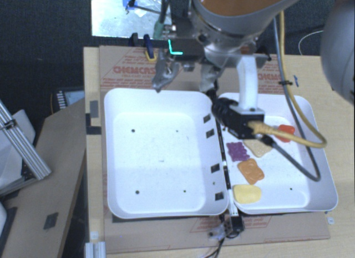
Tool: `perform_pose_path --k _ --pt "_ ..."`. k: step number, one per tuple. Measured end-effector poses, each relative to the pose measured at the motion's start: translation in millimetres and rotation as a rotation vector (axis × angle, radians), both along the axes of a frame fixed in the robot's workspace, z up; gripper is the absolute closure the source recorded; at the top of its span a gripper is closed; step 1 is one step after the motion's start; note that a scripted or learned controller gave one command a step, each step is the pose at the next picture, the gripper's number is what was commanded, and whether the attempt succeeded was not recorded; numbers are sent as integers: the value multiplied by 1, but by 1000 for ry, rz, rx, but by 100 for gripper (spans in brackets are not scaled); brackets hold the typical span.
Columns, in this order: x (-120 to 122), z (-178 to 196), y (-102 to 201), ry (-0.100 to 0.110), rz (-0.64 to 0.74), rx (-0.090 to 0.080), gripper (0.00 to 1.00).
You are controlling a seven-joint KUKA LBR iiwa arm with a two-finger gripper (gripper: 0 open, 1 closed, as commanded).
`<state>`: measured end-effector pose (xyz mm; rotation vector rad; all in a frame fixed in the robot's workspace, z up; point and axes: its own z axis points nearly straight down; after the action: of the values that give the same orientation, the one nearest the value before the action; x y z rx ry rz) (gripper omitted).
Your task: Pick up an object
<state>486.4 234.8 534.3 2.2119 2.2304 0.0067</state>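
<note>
Several small items lie in the right bin: a purple piece, a tan flat piece, an orange piece, a yellow piece and a red piece partly behind a yellow cable. My gripper hangs over the far edge of the left bin, near the divide between the bins. Its two fingers stand well apart, open, with nothing between them. It is raised and away from all the items.
A black unit with a yellow cable and a white post reaches over the right bin's far part. The arm's bulk covers the top centre. Cardboard lies under both bins.
</note>
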Motion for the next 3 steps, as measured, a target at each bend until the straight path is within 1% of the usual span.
perform_pose_path --k 1,2,3 --pt "0 11 0 -2 3 2 100" --pt "-1 -163 -1 18 -8 -10 100" --pt "86 -6 -1 -18 -9 4 100"
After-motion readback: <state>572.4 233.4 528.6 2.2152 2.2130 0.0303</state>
